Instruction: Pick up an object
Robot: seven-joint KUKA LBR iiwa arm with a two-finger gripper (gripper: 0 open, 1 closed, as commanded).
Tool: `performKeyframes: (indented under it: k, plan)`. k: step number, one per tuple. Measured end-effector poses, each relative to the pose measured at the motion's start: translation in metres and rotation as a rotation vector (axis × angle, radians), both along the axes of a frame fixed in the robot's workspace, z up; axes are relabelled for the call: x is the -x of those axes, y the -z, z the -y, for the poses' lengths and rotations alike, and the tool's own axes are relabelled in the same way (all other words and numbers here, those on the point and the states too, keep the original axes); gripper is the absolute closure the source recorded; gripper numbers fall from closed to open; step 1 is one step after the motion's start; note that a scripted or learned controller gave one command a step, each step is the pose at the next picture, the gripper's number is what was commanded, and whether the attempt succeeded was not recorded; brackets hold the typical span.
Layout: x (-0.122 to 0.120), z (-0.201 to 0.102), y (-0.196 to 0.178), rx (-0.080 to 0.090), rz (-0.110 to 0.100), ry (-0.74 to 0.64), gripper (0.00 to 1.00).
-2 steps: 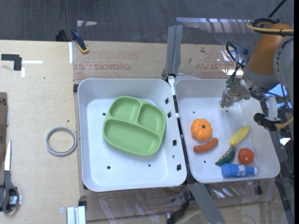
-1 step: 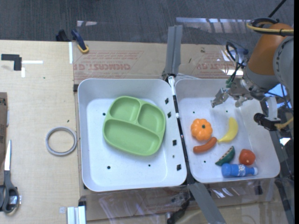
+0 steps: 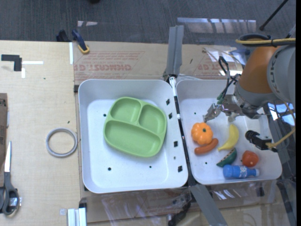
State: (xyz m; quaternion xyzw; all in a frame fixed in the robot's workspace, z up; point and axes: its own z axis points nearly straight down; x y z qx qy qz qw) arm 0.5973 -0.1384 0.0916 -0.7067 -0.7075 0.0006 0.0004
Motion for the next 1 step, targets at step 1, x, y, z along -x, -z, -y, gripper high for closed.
performKeyframes:
  k: [1]
  plan:
    - [0.0641,-0.0301,0.0005,0.000,-0.001,0.004,0.00]
